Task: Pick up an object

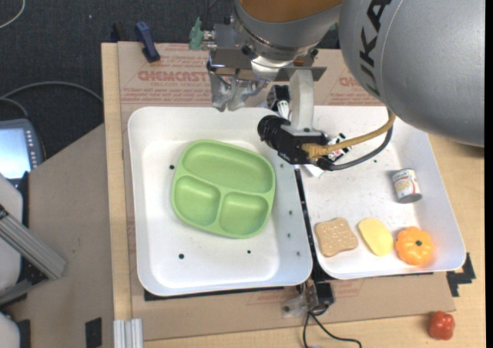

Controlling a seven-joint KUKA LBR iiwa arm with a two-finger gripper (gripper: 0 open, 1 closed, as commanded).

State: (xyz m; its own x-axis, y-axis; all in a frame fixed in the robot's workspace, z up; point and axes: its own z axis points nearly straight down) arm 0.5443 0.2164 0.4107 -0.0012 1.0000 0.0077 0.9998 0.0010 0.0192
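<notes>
Hand point(231, 95) above left bin's point(154, 239) far rim (its grip cannot be told), green divided plate point(223, 189) inside, tin point(404, 185), cracker point(336, 236), toy pumpkin point(414, 246) in right bin point(354, 200)

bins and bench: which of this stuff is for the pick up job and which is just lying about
For the job: green divided plate, small can, cracker, yellow slice, orange pumpkin.

Lying about: red thing on the bench, blue clamp at its back edge.

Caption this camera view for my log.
Gripper over left white bin's rear edge, behind green divided plastic plate; orange toy pumpkin in right bin.
</notes>
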